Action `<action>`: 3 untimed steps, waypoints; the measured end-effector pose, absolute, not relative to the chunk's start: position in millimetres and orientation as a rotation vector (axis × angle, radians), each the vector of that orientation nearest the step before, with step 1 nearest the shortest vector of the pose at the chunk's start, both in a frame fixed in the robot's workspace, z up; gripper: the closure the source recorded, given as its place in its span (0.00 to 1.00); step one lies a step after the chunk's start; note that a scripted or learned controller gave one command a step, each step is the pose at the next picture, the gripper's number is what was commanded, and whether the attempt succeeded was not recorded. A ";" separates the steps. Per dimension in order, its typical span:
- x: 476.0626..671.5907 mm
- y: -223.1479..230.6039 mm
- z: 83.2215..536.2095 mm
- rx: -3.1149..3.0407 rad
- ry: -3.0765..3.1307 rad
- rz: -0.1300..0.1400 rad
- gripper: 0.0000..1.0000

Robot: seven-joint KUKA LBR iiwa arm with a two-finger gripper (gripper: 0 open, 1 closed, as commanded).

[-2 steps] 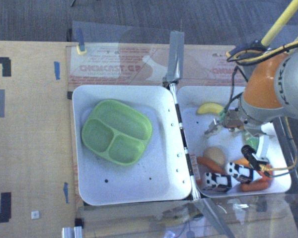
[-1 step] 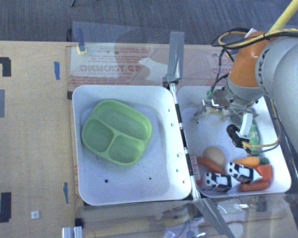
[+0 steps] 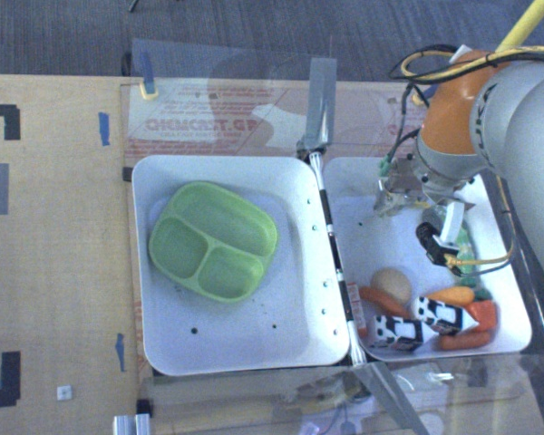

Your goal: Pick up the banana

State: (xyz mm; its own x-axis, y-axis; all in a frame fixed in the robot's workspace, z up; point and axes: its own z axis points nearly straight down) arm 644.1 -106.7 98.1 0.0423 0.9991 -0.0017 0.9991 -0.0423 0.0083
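Nearest me, the toys are heaped at the near end of the right bin (image 3: pixel 367 234): a tan egg (image 3: pixel 392 285), carrots (image 3: pixel 381 299) and two cow-patterned pieces (image 3: pixel 397 331), all touching or overlapping, so anything lying low in there would be half buried. I cannot tell which of these, if any, is the banana. My guess is that it sits in this bin, in the heap or under the wrist. In the left bin (image 3: pixel 254 343) a green plate (image 3: pixel 214 241) lies alone, well apart from the work. Farther back the end effector (image 3: pixel 401 198) hangs over the right bin's far end, pointed down, likely placed to drop onto something there; whether it is open or closed I cannot tell
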 end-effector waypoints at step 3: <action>659.3 -106.8 107.9 2.157 2.262 0.015 0.00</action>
